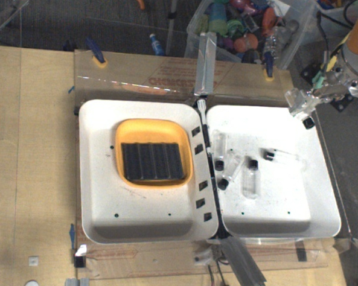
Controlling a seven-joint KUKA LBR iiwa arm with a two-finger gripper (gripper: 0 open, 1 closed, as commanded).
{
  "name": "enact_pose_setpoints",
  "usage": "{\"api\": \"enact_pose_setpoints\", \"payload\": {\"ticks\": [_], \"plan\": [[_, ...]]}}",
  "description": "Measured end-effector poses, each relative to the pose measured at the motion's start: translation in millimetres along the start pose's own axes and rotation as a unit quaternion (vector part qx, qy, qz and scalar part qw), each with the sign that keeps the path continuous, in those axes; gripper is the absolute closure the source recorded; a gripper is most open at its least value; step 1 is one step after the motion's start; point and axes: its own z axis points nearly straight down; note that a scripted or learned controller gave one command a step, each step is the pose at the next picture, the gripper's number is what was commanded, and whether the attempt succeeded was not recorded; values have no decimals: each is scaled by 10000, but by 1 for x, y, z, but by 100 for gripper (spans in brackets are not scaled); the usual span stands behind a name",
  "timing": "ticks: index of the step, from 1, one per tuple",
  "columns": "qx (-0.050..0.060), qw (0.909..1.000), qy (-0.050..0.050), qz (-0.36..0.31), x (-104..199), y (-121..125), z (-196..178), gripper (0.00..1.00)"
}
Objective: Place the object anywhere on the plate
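The small clear plastic vials with black caps [250,176] look light, rigid, slippery; best taken across the body; whether the pincer [303,105] stands apart, I cannot tell; the yellow square plate [124,132] waits.

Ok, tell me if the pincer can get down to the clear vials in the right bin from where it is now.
Probably yes. The pincer hangs over the right bin's far right corner, and the clear vials lie loose and uncovered on the bin floor with nothing above them. Those near the divider may be harder to reach.
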Motion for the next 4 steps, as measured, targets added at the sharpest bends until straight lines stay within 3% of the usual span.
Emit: {"api": "enact_pose_setpoints", "payload": {"ticks": [1,2,3,4], "plan": [[0,9994,-2,-358,-15,-4,-31,100],[-11,9820,-8,-1889,-33,-9,-72,100],[-19,9390,-17,-3439,-49,-17,-114,100],[-21,9026,-19,-4305,-53,-27,-167,100]]}}
